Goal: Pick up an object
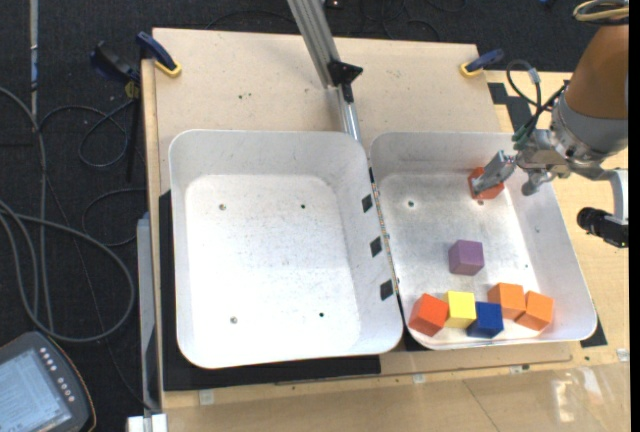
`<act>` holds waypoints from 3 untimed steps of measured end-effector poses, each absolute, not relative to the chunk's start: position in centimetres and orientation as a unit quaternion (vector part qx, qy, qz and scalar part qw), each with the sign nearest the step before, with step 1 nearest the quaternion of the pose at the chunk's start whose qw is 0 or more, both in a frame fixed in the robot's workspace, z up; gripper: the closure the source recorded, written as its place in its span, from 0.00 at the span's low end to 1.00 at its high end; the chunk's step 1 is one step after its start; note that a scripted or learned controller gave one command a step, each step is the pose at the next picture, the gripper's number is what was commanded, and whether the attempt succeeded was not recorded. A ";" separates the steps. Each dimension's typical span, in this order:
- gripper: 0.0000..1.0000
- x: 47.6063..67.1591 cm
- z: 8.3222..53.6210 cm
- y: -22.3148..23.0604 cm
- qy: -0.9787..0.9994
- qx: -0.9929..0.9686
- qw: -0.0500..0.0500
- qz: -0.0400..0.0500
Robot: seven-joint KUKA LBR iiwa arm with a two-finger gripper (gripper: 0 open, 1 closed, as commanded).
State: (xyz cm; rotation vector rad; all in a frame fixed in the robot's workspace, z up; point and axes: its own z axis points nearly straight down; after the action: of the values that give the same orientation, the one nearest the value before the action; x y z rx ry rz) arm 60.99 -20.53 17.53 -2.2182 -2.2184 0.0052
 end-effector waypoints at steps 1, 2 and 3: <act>0.00 61.0 11.3 -19.8 -0.708 -0.706 0.003 0.002; 0.00 61.0 9.4 -19.7 -0.708 -0.707 0.001 0.001; 1.00 61.1 10.6 -19.7 -0.708 -0.707 -0.001 0.000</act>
State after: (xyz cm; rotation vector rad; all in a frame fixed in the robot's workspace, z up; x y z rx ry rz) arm 61.13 -19.75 10.61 -2.2216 -2.2245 -0.0009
